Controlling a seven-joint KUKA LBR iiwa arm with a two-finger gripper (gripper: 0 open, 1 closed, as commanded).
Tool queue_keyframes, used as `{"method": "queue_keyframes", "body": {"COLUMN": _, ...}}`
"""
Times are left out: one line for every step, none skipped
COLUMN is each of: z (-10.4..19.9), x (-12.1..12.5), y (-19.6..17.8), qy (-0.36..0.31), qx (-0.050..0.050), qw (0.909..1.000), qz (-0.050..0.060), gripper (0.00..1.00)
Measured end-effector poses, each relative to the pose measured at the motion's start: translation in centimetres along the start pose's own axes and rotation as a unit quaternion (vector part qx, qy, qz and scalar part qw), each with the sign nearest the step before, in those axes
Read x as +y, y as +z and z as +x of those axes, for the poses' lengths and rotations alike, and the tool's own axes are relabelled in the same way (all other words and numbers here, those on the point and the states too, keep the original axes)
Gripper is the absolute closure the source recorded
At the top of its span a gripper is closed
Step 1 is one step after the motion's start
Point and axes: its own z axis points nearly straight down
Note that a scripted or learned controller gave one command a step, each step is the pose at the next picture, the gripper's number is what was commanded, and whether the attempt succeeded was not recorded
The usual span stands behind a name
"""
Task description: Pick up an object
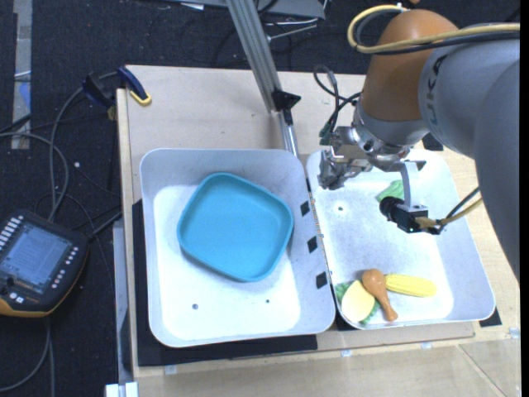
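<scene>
1. Toy corn (409, 285), a wooden spoon (378, 291) and a pale slice (358, 302) lay in the right bin's (463, 246) near corner.
2. A blue plate (235, 226) sat in the left bin (165, 304).
3. The claw (335, 170) hung over the right bin's far-left corner; its state was unclear.
4. Beyond the pale wooden surface (207, 110), cables (58, 164) crossed dark floor (58, 31).

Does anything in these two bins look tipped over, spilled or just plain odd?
Nothing looks spilled or broken. The blue plate sits slightly askew in the left bin. In the right bin, the toy foods, including a yellow corn cob, are crowded against the near edge, and a green item is partly hidden by the arm.
</scene>
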Motion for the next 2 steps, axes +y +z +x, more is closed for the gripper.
{"method": "queue_keyframes", "body": {"z": 5.2, "x": 0.3, "y": -0.2, "qy": 0.0, "qx": 0.0, "qw": 1.0, "qz": 0.0, "gripper": 1.0}}
{"method": "queue_keyframes", "body": {"z": 9.5, "x": -0.2, "y": -0.4, "qy": 0.0, "qx": 0.0, "qw": 1.0, "qz": 0.0, "gripper": 1.0}}
